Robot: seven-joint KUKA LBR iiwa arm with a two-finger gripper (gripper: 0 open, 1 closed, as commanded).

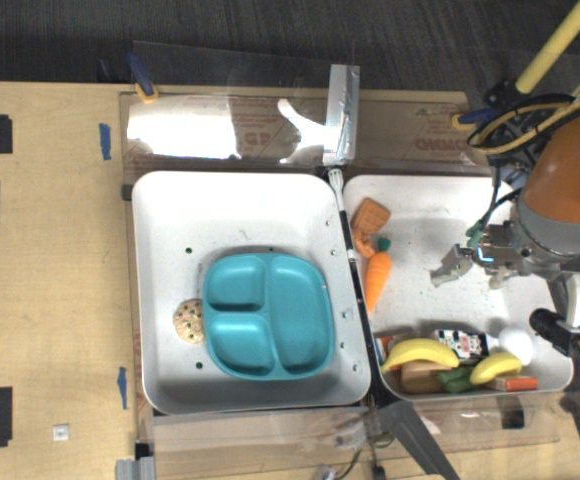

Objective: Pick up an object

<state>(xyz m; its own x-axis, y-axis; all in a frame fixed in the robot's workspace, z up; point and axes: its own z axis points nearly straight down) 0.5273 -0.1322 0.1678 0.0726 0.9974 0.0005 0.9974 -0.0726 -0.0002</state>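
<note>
My gripper (453, 266) hangs over the bare middle of the right bin (425, 203), to the right of an orange carrot (375, 278) that lies along the bin's left wall. A small tan block (370, 215) with a green bit under it sits just above the carrot. Along the bin's front wall lie a yellow banana (420, 352), a second small banana (497, 367), a brown piece (421, 377), a green item (456, 379), a dark printed packet (464, 344) and a white round thing (516, 345). Nothing shows in the gripper.
The left bin (170, 228) holds a teal divided plate (267, 314) with a speckled cookie (189, 321) touching its left edge. The arm's grey wrist and orange band (568, 183) cover the right bin's right side, with cables above.
</note>
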